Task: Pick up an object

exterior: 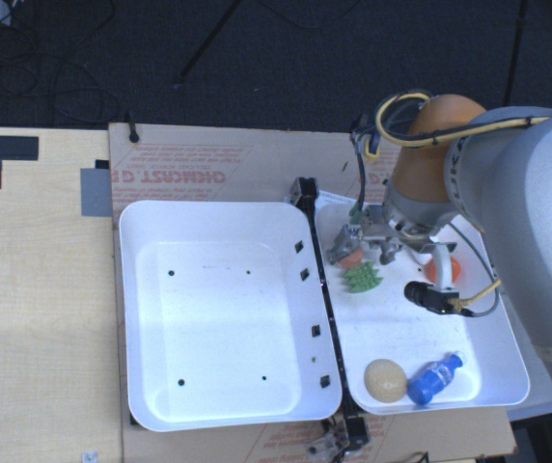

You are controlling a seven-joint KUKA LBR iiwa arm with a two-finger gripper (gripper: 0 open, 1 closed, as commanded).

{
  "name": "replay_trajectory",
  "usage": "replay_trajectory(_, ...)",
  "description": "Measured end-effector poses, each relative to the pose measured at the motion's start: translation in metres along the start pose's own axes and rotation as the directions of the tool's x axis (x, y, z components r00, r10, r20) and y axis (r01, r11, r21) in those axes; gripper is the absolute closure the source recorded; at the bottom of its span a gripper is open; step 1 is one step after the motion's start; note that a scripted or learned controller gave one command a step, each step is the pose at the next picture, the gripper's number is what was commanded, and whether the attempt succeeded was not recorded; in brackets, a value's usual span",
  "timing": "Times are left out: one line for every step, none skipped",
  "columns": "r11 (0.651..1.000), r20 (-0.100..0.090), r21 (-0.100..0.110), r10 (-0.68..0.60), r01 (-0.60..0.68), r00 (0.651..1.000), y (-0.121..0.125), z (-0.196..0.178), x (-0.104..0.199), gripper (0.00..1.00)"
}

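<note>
Near edge of right white bin [508,394]: round beige lump [385,379] touching small blue plastic bottle [433,378], bottle's long axis tilted, cap up-right. Mid bin: green leafy toy [362,278], just below-left of gripper [365,249]. Fingers look spread over small orange-red bit [351,258], not gripping anything afaict. Orange round thing [443,269] further right, behind white part.

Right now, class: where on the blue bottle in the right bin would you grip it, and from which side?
Grip the blue bottle across the middle of its body, coming down from above. It lies on its side, cap end toward the upper right, so fingers should close across its narrow width. Mind the round beige ball close against its left end.
</note>
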State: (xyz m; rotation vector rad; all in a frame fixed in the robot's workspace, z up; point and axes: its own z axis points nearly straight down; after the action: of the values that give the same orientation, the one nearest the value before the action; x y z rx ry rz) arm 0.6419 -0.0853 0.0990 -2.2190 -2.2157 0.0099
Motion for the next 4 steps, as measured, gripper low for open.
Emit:
replay_trajectory(1.000, 0.000, -0.004, -0.002, 0.002, 1.000, 0.001, 0.012, 0.000, 0.00)
replay_trajectory(1.000, -0.001, -0.004, -0.002, 0.002, 1.000, 0.002, 0.012, 0.005, 0.00)
replay_trajectory(1.000, 0.001, -0.012, 0.000, 0.000, 1.000, 0.002, -0.054, -0.007, 0.00)
replay_trajectory(1.000, -0.001, 0.000, 0.000, 0.000, 1.000, -0.023, 0.015, -0.030, 0.00)
